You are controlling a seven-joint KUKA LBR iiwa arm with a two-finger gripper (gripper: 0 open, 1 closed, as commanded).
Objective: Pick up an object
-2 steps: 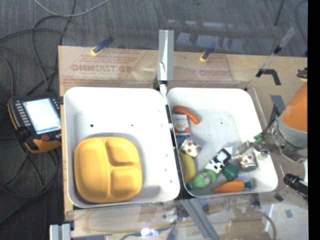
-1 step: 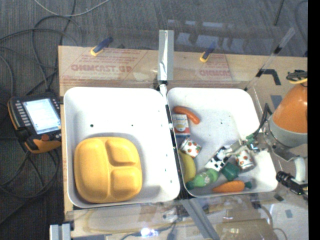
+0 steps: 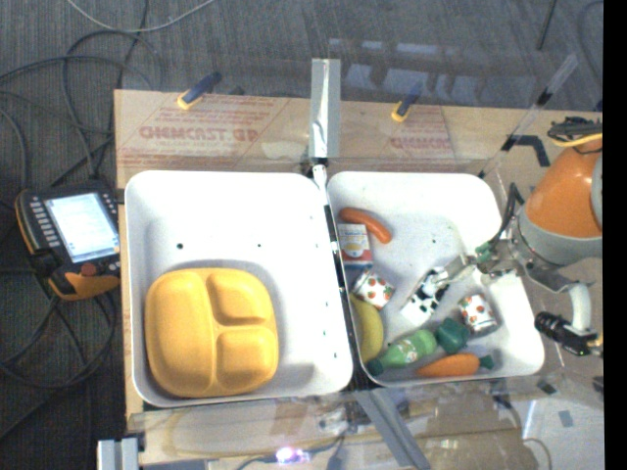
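**Two white bins on a bench, arm low over the right one**

Grey carpet crossed by loose cables surrounds a bench (image 3: 245, 130) topped with brown board, and a handheld control pendant (image 3: 73, 228) with a lit screen lies off its left edge. On the bench, the left bin (image 3: 157, 199) carries a yellow divided tray (image 3: 213, 331) lying in its front left corner, close to the front wall.

Just beside it, the right bin (image 3: 431, 189) holds the small items. A toy sausage (image 3: 367, 225) lies near the back left corner, with a small printed can (image 3: 354, 246) touching the left wall just in front of it. A banana (image 3: 368, 328) lies along the left wall toward the front, and a red-patterned cup (image 3: 374, 289) sits just behind it. Along the front wall lie a green bottle (image 3: 416, 346) and an orange carrot (image 3: 449, 365), side by side. A black-and-white spotted object (image 3: 424, 297) lies mid-bin, and a second red-patterned cup (image 3: 476, 311) sits near the right wall.

From the right edge, the arm (image 3: 563, 204) reaches in, its gripper (image 3: 453, 274) low just above the spotted object. Whether the jaws are released or clenched cannot be told.
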